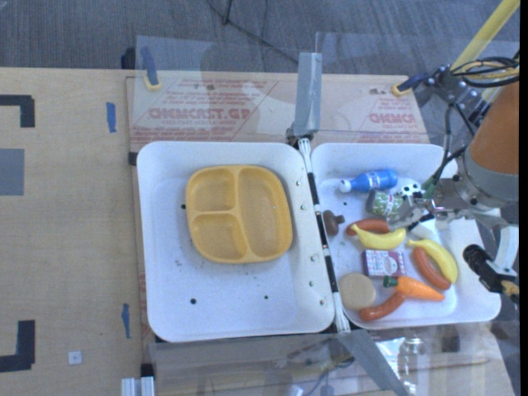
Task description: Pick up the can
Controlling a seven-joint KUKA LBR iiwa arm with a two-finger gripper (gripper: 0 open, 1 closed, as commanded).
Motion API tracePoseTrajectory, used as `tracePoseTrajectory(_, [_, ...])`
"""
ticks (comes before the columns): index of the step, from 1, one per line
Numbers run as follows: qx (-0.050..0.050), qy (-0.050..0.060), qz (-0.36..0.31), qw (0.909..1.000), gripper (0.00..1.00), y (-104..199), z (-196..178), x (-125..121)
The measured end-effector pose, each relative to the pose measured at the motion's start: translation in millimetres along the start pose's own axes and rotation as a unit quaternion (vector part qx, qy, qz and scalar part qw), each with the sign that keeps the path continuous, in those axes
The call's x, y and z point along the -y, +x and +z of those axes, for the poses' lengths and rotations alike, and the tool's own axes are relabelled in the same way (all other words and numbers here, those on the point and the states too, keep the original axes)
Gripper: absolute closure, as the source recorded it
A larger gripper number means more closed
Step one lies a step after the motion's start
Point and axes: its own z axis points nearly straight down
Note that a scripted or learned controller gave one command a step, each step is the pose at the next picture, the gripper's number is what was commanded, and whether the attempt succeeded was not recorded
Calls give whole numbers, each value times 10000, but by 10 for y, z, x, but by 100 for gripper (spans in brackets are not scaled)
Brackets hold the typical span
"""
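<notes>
Altogether, two bananas [382, 238], two sausages [431, 266], one can [383, 202].

You're looking at a robot lab: a wooden worktop [66, 246] marked with blue tape [110, 116], two white bins [165, 304] of toy food, loose cables [239, 15] on grey carpet [82, 7].

Green-labelled can [382, 202] on side, right bin.

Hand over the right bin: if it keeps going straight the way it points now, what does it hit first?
The hand points left and down into the right bin. First in line looks like the greenish can, right at its tip, beside the blue bottle. Depth is unclear from above.
</notes>
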Motion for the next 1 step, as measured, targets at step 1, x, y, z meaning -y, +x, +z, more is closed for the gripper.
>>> tracePoseTrajectory(1, [10,-25,-22,10000,0,38,1086,-796])
